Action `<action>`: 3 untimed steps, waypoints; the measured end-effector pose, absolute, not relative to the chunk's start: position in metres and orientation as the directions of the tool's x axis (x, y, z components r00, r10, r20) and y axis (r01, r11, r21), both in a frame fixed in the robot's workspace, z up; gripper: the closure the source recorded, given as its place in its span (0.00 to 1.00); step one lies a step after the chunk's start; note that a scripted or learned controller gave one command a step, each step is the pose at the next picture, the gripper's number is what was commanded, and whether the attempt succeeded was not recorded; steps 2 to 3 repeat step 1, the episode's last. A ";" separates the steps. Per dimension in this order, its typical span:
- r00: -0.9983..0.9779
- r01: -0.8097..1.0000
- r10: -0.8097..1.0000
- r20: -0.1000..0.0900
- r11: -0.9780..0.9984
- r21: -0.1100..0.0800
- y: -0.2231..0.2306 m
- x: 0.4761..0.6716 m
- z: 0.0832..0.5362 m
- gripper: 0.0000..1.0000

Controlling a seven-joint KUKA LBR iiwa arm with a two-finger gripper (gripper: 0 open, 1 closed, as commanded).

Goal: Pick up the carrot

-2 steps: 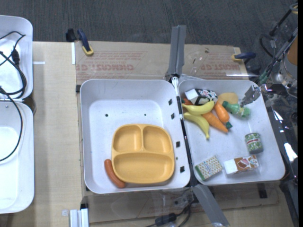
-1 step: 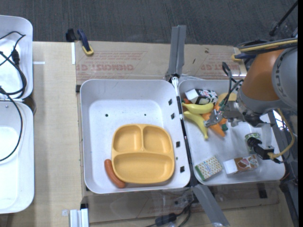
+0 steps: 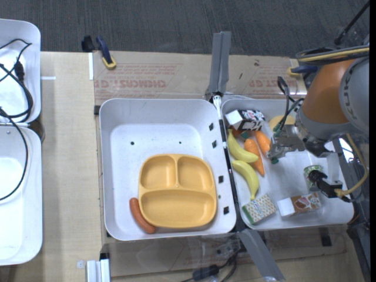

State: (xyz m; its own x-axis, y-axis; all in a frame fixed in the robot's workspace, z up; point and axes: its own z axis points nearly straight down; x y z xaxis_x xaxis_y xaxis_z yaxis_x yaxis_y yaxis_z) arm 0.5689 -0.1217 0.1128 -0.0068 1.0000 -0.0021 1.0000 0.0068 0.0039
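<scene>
Fingers (image 3: 275, 151) low in right bin (image 3: 335, 216), just beside carrot (image 3: 256, 151).

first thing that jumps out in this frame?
The yellow divided plate in the left bin, with a sausage lying against its lower-left edge. Then the grey-and-orange arm reaching into the right bin, its gripper just beside the carrot, which lies next to two bananas. Small food boxes sit along that bin's near edge.
</scene>
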 end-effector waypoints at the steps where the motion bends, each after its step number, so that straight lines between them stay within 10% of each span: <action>1: -0.142 0.990 0.990 0.000 0.142 -0.001 -0.075 0.521 0.191 1.00; 3: -0.142 0.990 0.990 0.000 0.142 -0.001 -0.075 0.521 0.191 1.00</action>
